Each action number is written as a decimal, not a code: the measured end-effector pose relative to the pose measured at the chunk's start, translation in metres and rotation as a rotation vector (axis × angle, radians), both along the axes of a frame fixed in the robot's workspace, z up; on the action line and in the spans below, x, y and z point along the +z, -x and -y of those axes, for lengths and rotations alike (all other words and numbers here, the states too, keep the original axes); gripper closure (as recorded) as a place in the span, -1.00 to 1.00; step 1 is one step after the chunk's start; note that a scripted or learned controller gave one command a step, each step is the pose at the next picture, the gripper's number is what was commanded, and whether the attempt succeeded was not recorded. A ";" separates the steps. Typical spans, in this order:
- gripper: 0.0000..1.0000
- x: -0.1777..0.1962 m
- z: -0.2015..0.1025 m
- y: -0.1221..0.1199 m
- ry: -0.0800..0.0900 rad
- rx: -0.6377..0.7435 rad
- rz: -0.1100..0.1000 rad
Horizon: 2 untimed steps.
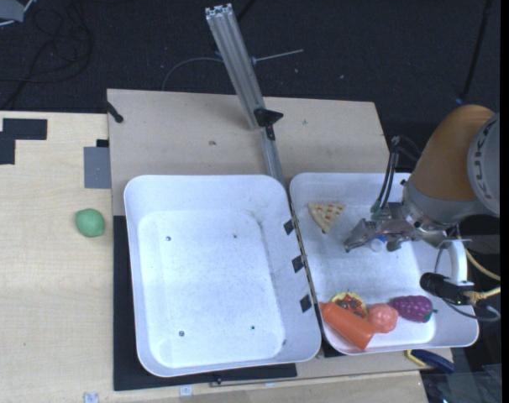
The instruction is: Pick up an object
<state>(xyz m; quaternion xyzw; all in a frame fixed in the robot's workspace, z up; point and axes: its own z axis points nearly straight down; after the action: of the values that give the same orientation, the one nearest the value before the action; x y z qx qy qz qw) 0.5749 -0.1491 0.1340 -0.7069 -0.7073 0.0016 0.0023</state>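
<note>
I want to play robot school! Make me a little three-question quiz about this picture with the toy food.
1. True or false: the green ball lies inside the left bin.
2. Which toy lies closest to the pincer? A) the waffle-patterned wedge B) the purple grapes C) the orange carrot
3. Fill in: the carrot, the pink toy and the grapes lie along the ______ edge of the right bin.

Key
1. False: it rests on the wooden bench, left of both bins.
2. A
3. Near (bottom in the picture).
</note>
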 end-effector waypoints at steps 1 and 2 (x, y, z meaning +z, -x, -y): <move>1.00 0.013 0.001 -0.001 0.001 -0.003 0.005; 1.00 0.056 -0.003 -0.002 0.001 -0.001 0.008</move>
<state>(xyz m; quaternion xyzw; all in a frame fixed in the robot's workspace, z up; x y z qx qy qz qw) 0.5766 -0.1464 0.1895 -0.7071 -0.7071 -0.0008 -0.0011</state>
